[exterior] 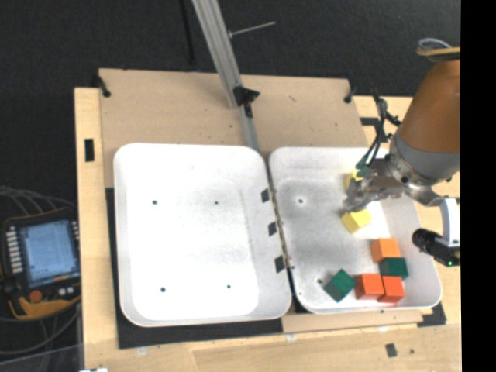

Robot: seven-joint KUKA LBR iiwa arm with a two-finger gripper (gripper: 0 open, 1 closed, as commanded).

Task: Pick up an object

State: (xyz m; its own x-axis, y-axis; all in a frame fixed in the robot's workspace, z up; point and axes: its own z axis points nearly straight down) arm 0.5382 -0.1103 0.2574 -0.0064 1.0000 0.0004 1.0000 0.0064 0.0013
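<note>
Orange blocks point(380, 285) lay nearest the camera. Gripper point(363, 194) hovered in the right bin point(310, 231), with the yellow block point(356, 221) just beside it at six o'clock, not held.

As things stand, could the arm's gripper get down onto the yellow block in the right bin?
Probably yes. The gripper hangs just above the yellow block, which lies apart from the orange and green blocks lower in the right bin, so nothing visible crowds it from above.
</note>
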